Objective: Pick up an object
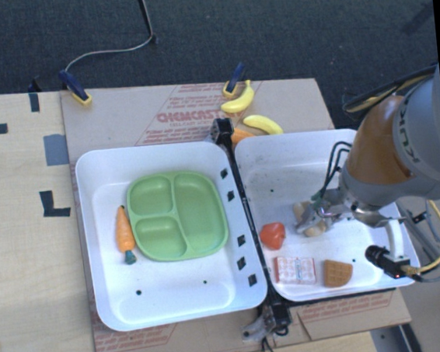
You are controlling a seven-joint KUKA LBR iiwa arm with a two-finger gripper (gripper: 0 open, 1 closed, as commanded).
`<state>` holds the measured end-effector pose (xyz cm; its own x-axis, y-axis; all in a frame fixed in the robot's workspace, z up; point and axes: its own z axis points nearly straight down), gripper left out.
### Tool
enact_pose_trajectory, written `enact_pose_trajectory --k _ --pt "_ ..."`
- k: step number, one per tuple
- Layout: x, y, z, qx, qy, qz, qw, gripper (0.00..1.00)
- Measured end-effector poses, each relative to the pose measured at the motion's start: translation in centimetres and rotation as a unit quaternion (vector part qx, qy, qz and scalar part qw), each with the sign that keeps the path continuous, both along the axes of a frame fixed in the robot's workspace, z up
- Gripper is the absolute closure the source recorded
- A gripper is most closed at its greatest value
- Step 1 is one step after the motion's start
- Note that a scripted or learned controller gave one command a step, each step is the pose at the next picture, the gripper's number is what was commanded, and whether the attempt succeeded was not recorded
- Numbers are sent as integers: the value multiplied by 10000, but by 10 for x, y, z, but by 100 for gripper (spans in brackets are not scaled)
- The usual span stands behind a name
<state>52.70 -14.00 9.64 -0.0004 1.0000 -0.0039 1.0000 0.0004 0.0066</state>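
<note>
My gripper (308,215) is low in the right bin (280,157), reaching in from the right below the grey and orange arm (390,153). A small beige object (315,230) lies directly beneath and against the gripper. A red round object (272,236) sits just to its left. Closer to the front wall lie a pink and white packet (294,270) and a brown square piece (337,272).
The left bin (106,285) holds a green divided plate (177,215) and a carrot (124,232). Two yellow bananas (261,124) lie on the cardboard behind the bins. A black divider (239,208) runs between the bins. Cables hang by the arm at the right.
</note>
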Motion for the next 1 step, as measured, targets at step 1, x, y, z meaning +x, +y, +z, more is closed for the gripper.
enact_pose_trajectory --k 1 --pt "27 91 88 26 26 17 10000 100"
